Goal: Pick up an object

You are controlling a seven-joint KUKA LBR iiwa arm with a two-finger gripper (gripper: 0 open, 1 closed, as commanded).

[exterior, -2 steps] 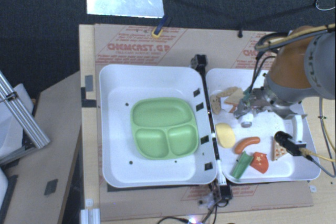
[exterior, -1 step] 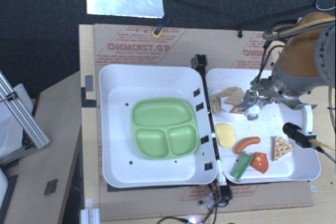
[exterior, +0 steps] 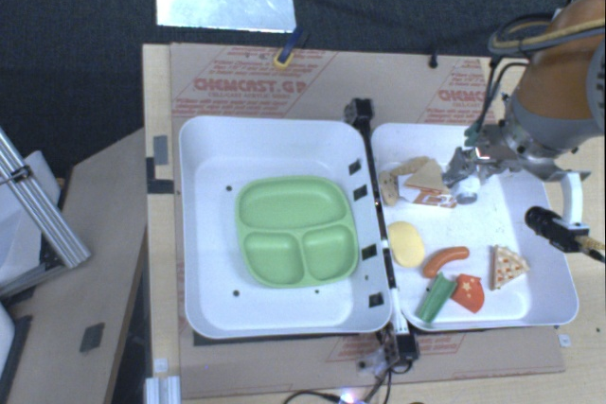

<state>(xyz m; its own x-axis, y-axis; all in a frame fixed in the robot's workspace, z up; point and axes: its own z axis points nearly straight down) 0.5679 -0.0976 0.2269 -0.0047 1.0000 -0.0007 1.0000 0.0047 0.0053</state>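
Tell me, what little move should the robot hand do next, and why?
Probably go straight down a little. The gripper sits over the right bin, just above the sandwich and the small packet beside it, with nothing seen between its fingers. Lowering would put them around a piece before closing.

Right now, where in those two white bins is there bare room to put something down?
Left bin: bare floor rings the green tray, widest along its far edge. Right bin: crowded between the sandwich, sausage and pizza slice; a bare patch lies under the gripper, toward the right wall.
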